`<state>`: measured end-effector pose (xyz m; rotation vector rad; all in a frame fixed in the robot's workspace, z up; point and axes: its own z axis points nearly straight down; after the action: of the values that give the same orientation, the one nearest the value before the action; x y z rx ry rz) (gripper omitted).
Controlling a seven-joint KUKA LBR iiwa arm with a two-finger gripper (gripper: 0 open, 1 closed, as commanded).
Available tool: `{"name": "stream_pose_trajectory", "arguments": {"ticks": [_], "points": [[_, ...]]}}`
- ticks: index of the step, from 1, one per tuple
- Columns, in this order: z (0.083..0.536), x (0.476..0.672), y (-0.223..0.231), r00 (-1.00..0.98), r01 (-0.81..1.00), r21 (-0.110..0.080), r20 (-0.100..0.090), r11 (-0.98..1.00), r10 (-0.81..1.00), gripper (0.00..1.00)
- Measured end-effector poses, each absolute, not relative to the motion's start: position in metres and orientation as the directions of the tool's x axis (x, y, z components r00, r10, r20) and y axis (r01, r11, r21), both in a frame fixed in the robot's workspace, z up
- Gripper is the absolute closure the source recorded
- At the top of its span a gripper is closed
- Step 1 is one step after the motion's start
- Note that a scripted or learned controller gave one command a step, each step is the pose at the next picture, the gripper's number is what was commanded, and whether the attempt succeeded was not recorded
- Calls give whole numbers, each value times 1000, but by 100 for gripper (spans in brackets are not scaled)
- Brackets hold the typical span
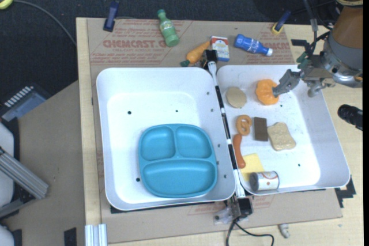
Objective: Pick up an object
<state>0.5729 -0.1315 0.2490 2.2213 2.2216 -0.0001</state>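
The right bin (323,141) holds several small items. An orange lump (266,92) lies at its back, with a tan round piece (235,97) to its left. Further forward are an orange pretzel shape (244,124), a brown block (260,128) and a tan bread slice (281,136). A red-orange stick (237,151), a yellow square (252,163) and a small can (265,181) lie at the front left. My gripper (286,83) hangs low over the back of this bin, its tip right beside the orange lump's right edge. Nothing is seen held.
The left bin (115,95) holds a blue divided plate (177,159). Behind the bins on the board lie a green bottle (168,28), a carrot (199,52), a small carton (219,48) and a blue bottle (252,45). The arm fills the upper right.
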Motion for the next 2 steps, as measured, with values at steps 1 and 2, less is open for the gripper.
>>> {"name": "stream_pose_trajectory", "arguments": {"ticks": [1,2], "points": [[85,665,-166,0,1000,-5,1,0,1000,0],[99,668,-166,-2,1000,5,-3,2,1000,100]]}}
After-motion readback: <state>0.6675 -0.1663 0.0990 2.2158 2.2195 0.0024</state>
